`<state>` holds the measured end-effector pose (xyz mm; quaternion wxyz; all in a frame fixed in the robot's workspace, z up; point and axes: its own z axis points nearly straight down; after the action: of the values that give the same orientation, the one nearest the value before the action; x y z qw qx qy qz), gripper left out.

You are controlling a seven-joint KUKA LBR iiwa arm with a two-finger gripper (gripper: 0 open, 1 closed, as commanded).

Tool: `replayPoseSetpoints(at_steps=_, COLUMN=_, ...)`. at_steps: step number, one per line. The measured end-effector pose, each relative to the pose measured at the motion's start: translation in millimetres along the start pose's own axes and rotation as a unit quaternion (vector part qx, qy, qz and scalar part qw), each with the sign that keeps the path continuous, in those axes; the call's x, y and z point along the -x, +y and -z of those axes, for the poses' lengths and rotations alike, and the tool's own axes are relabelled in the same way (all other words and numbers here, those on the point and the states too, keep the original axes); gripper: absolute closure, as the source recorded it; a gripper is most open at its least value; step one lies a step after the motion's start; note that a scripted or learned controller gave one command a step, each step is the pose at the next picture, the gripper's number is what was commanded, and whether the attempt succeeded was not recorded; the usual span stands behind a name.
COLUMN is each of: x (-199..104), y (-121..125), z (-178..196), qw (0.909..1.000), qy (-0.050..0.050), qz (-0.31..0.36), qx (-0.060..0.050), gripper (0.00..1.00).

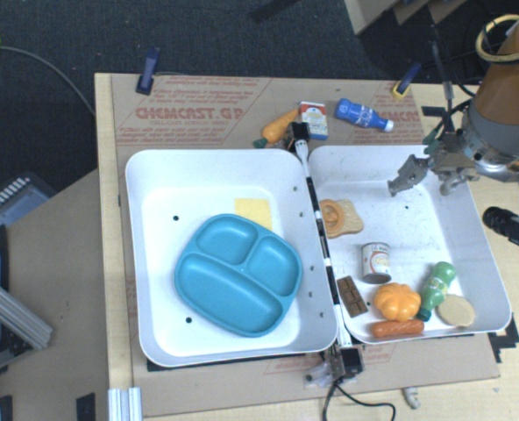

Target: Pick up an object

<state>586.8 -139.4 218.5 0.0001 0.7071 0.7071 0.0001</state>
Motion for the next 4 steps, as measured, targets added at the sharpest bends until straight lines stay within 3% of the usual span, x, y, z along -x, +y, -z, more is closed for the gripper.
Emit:
replayPoseSetpoints(at_steps=1, x=-31.3, y=-65.8, z=-99.1, qw=1.0000, qy=0.001, qz=0.000, qx=-0.002, gripper=0.00)
replayPoseSetpoints(at_steps=2, x=-42.7, y=-65.0, z=-134.5, qw=1.0000, qy=0.001, qz=0.000, qx=-0.002, gripper=0.00)
replayPoseSetpoints(at_steps=3, x=-37.3, y=-74.5, z=-134.1, qw=1.0000, qy=0.001, qz=0.000, qx=-0.001, gripper=0.00)
replayPoseSetpoints(at_steps=4, x=-10.3, y=-60.4, z=-134.0, qw=1.0000, qy=-0.001, qz=0.000, qx=0.001, gripper=0.00)
